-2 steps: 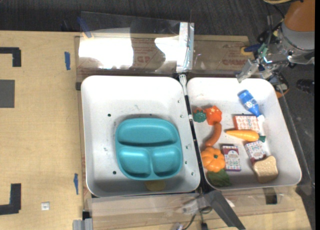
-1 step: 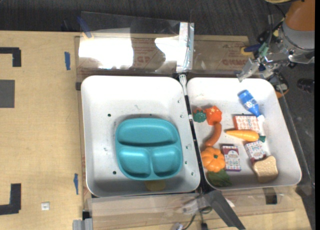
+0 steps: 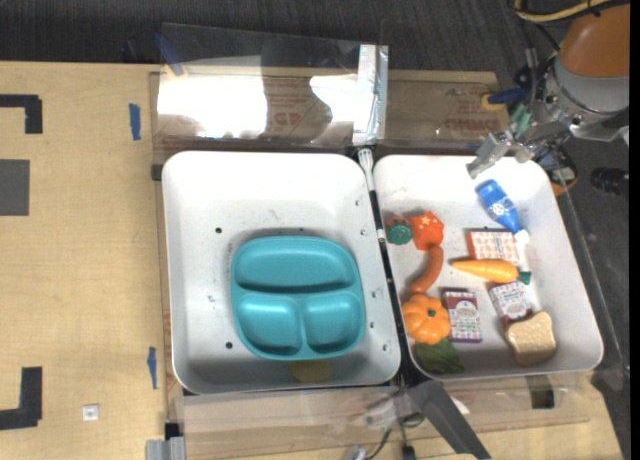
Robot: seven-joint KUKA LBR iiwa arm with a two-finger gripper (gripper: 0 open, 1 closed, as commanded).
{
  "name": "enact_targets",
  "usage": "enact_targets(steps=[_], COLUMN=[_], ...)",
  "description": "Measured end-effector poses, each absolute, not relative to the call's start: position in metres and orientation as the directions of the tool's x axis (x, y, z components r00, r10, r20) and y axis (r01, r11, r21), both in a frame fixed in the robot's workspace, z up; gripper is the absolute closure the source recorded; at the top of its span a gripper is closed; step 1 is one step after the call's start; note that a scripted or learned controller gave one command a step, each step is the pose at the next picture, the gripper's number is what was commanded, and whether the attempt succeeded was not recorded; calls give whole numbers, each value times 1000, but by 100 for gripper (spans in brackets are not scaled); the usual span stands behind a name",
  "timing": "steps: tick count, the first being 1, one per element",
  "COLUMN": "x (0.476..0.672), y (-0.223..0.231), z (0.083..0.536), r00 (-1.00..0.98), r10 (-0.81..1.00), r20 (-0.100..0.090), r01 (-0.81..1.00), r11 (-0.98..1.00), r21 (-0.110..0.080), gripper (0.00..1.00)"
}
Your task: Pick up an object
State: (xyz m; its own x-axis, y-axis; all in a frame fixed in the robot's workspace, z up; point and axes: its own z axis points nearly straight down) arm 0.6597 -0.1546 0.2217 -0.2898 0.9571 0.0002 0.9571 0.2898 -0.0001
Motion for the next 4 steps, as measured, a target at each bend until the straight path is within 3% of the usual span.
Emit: enact_targets(steps=[1, 2, 3, 4], x=[667, 608, 571, 572], y=[-147, -172, -107, -100], z=[99, 115, 130, 88], r00=[-369, -526, -186, -323], r10=[929, 851, 983, 946], r20=[-3, -2, 2, -2], r01=[929, 851, 983, 946], r11=[369, 526, 186, 323], r21=[4, 2, 0, 7], gripper=[0, 0, 0, 0])
